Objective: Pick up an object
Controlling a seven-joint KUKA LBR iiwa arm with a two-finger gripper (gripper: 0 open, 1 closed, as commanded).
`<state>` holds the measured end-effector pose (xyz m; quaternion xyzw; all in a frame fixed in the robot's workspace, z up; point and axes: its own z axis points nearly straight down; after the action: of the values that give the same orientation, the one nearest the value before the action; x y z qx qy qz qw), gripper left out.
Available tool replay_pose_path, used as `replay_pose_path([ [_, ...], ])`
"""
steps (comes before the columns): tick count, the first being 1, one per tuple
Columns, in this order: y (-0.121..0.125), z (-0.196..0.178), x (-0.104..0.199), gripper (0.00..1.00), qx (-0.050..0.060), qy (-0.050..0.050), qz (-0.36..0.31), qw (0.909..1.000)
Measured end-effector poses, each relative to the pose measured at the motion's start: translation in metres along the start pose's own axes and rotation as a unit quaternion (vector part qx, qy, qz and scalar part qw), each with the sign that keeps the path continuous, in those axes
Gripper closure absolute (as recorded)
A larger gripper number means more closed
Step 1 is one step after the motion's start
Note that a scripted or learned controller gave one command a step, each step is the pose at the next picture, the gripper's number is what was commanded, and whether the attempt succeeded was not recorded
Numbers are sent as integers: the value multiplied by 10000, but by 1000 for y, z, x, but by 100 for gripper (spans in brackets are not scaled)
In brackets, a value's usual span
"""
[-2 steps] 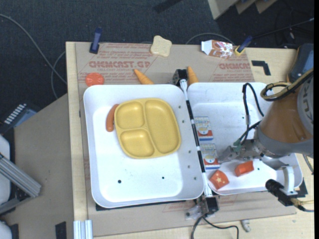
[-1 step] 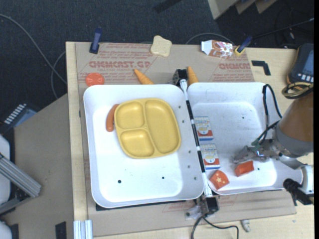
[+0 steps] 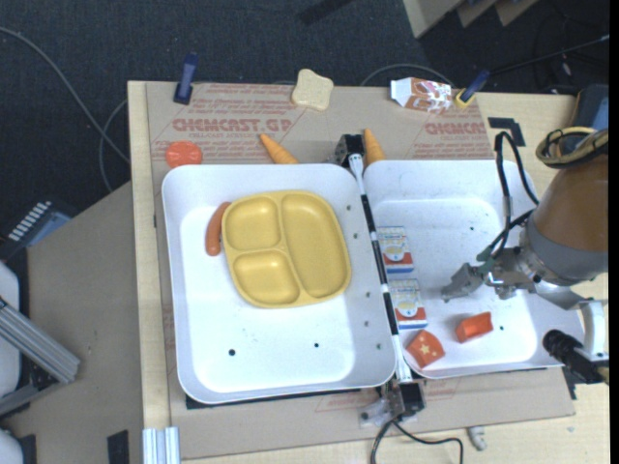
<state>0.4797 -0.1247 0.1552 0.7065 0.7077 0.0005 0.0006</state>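
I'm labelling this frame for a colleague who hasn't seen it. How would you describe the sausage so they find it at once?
Start at the left white bin, which holds a yellow divided tray. The sausage lies on the bin floor against that tray's left edge, running roughly top to bottom. It is the one long, thin, reddish-orange item in that bin; the other red pieces lie in the right bin.

A single fixed camera looks down from above at a slant, far enough back to take in the whole worktop [image 3: 145,288], both white bins, left [image 3: 193,336] and right [image 3: 455,187], and the dark floor [image 3: 77,27] beyond.
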Motion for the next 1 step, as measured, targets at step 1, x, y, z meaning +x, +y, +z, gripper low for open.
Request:
replay_pose_path([
  [1, -1, 71, -26, 0, 11, 0, 12, 10000],
])
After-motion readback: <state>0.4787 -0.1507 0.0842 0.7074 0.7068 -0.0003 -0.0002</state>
